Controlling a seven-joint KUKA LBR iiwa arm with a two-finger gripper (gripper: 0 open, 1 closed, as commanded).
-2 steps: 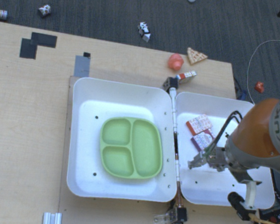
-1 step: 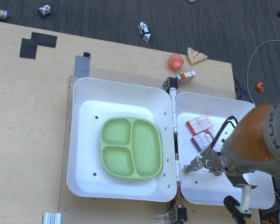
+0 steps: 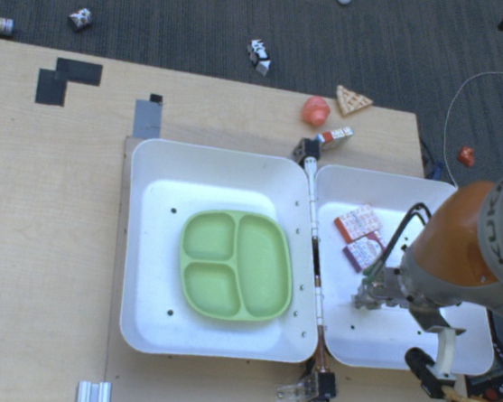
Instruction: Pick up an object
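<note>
In the right bin [image 3: 344, 339] lie a red-and-white patterned packet [image 3: 358, 222] and, just below it, a purple patterned packet [image 3: 364, 251]. The arm, grey with an orange band [image 3: 452, 238], reaches in from the right over this bin. Its gripper [image 3: 369, 296] hangs low over the bin floor, just below and slightly right of the purple packet. The wrist hides the fingertips, and I see nothing between them.
The left bin [image 3: 148, 228] holds a green three-compartment plate [image 3: 235, 264]. On the bench behind the bins lie a red ball [image 3: 315, 111], a pizza-slice toy [image 3: 352, 100] and a small red-and-white tube [image 3: 337, 136]. Small items are scattered on the dark carpet beyond.
</note>
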